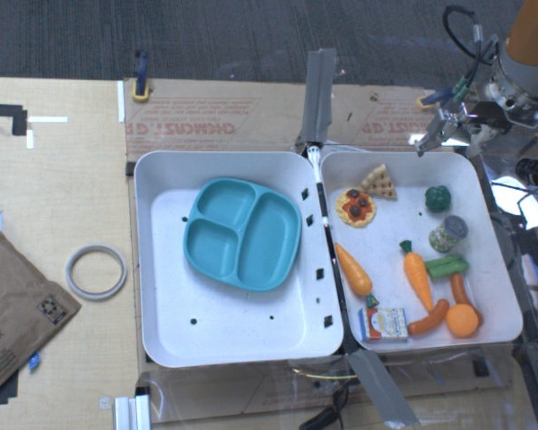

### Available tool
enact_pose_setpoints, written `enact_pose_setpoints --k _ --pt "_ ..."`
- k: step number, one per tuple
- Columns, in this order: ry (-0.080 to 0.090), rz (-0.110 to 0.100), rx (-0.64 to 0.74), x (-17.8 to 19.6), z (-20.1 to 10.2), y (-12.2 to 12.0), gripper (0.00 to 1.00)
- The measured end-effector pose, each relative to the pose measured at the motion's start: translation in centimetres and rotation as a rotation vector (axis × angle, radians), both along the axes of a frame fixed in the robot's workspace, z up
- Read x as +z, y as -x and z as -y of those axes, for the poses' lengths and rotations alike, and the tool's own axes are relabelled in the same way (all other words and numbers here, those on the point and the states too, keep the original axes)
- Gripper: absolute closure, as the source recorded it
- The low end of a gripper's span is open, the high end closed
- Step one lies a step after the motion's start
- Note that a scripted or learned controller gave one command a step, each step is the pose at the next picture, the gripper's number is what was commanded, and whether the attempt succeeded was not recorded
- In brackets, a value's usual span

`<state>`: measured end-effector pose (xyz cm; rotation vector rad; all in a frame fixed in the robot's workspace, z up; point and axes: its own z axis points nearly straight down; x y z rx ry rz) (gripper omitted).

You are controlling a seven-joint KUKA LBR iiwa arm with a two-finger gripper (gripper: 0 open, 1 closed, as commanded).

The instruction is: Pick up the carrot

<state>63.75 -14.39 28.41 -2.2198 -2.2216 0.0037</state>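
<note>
Desk with two bins; carrot [418,279], light, rigid, slick, at 4 o'clock: grasp mid-body. Tool [444,125] state indeterminate.

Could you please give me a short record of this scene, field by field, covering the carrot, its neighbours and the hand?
target: carrot, lying in the right bin, green top pointing to the far side
beside target: green bean touching its right; sausage at its tip
also in right bin: orange, pizza, broccoli, small carton
left bin: teal divided plate
hand, above the right bin's far rim, away from the carrot
task status: carrot not yet picked up
</note>
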Motion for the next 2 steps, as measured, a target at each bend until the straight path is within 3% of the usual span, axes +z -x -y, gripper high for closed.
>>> enact_pose_setpoints --k 1,2 --pt "-0.001 0.0 0.095 -14.4 -0.8 5.1 0.0" --pt "-0.002 0.001 0.179 -19.3 2.4 10.9 0.0"
